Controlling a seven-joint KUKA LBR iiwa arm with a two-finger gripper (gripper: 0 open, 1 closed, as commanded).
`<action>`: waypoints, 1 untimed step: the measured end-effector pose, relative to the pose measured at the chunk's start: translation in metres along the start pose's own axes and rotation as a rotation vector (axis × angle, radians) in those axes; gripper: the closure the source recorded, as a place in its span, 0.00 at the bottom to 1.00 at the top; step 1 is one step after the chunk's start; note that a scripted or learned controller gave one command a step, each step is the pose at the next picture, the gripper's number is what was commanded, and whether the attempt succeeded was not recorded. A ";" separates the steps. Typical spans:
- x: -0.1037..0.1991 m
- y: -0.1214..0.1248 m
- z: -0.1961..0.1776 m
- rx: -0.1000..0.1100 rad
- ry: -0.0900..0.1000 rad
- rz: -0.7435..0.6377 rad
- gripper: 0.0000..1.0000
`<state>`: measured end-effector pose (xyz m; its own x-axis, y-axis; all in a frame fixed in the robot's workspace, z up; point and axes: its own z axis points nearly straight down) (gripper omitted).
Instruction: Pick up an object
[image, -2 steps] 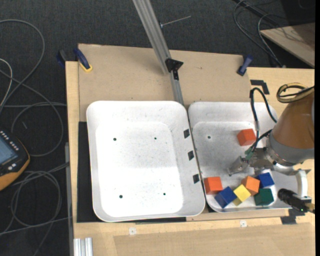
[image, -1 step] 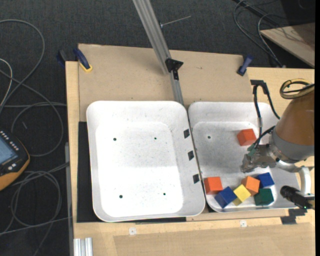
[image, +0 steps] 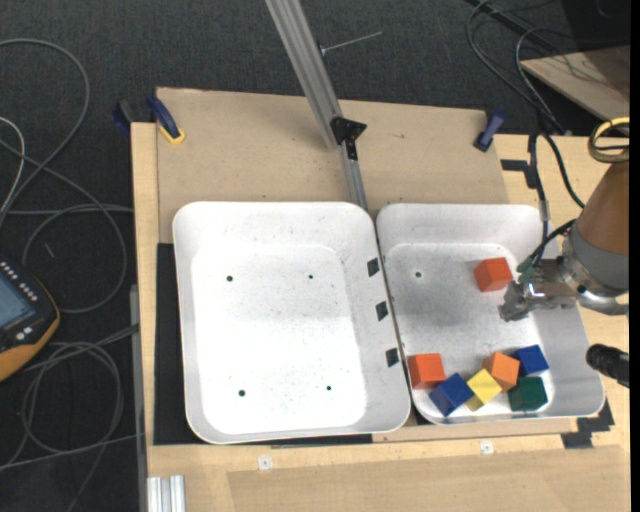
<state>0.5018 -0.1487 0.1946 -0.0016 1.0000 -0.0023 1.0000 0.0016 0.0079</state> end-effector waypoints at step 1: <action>0.003 0.004 -0.064 -0.001 0.000 -0.001 1.00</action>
<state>0.5051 -0.1451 0.2582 -0.0023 1.0000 -0.0023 1.0000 0.0023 0.0093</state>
